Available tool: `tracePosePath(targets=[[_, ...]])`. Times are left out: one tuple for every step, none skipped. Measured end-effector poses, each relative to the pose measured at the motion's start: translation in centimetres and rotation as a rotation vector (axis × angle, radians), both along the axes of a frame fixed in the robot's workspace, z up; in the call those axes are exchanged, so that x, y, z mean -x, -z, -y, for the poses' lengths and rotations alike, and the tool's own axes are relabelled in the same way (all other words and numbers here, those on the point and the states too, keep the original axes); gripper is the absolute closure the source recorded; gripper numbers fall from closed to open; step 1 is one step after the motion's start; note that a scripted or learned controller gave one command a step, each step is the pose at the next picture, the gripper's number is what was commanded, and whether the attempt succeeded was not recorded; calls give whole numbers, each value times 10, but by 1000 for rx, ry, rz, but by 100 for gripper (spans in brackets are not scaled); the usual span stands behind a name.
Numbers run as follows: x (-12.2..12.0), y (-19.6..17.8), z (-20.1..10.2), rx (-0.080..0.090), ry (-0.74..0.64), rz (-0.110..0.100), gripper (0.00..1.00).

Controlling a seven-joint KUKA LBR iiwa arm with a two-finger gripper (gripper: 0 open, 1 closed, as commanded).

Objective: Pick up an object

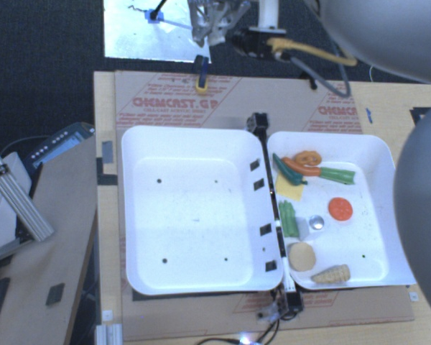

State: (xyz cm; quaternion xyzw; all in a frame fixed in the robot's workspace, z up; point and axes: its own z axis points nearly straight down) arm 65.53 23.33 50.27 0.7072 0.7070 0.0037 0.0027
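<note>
My gripper point(205, 29) hangs high over the far edge of the bench, behind the left bin point(140, 146) and well away from both bins. The right bin point(377, 153) holds several small items. At its back lie an orange pretzel point(306, 157), an orange and green carrot piece point(299, 169) and a green bean pod point(338, 174). A yellow cheese slice point(290, 188), a red round slice point(340, 208), a green piece point(289, 219) and a small silver cap point(316, 223) follow. Nearest the front are a tan cookie point(301, 256) and a beige cone point(331, 273).
Black clips point(259, 124) run along the seam between the bins. A blue and yellow clamp point(201, 74) stands on the cardboard sheet point(172, 99) behind the left bin. My arm's grey body point(388, 20) fills the top right. A side table point(36, 214) with a handheld device sits at left.
</note>
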Motion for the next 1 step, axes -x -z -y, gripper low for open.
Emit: tracePosePath(targets=[[9,113,0,4,1,-18,100]])
